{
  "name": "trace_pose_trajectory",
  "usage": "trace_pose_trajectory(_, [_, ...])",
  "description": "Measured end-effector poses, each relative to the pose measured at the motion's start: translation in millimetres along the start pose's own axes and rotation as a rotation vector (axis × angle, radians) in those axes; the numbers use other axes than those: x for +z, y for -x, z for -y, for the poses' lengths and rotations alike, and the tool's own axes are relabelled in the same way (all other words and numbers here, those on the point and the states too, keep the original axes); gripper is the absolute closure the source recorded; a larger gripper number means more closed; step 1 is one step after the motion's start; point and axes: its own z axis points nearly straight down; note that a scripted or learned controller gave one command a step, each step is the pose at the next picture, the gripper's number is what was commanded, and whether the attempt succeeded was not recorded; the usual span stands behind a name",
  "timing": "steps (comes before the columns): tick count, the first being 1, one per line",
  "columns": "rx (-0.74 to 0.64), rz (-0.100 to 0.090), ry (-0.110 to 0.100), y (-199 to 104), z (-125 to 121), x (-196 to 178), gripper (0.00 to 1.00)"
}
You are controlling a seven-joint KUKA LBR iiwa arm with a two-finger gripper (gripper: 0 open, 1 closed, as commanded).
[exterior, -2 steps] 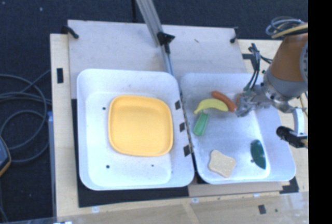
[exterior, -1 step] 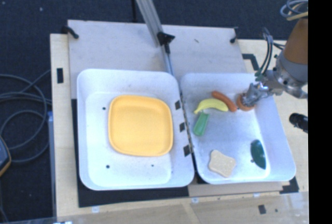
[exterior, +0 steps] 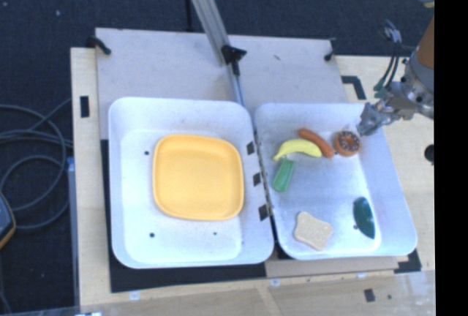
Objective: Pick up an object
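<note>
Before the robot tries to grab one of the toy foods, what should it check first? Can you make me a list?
1. Things to pick are there: banana, sausage, donut, green piece, bread slice and dark green piece all lie in the right bin. Ok.
2. Gripper is over the right bin's far corner, next to the donut. Ok.
3. Gripper is carrying nothing. Cannot tell.
4. Donut has room around it: the sausage lies right against it. Not ok.
5. Bread slice sits apart from the others. Ok.
6. Yellow plate is out of the way in the left bin. Ok.
</note>
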Motion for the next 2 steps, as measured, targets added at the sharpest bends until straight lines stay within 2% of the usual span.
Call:
trace_pose_trajectory(1, [-0.004, -0.002, -0.003, -52.4, 8.3, -6.4, 1.0])
trace_pose_trajectory(2, [-0.003, -0.002, -0.005, -99.8, 19.2, 9.8, 1.0])
